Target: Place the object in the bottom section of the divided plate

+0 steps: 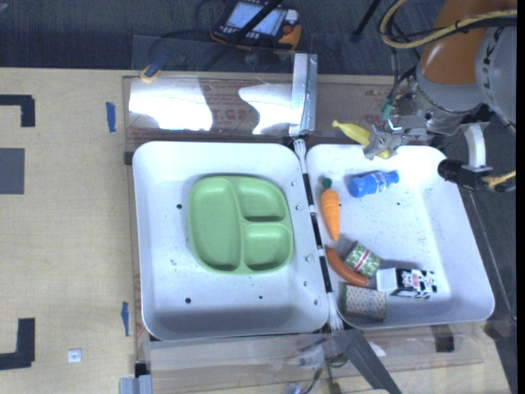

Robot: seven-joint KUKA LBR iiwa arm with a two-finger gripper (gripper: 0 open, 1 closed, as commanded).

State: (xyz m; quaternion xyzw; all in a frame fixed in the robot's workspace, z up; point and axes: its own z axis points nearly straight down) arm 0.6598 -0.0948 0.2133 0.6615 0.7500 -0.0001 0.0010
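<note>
Your claw (382, 142) hangs at the far rim of the right bin (459, 245); whether it is wide or narrow you cannot tell. No one object is named. The nearest is the blue bottle (372, 182), smooth plastic, just below the claw, long axis crosswise. The green divided plate (240, 223), matte and rounded, lies well left of the bottle.
</note>
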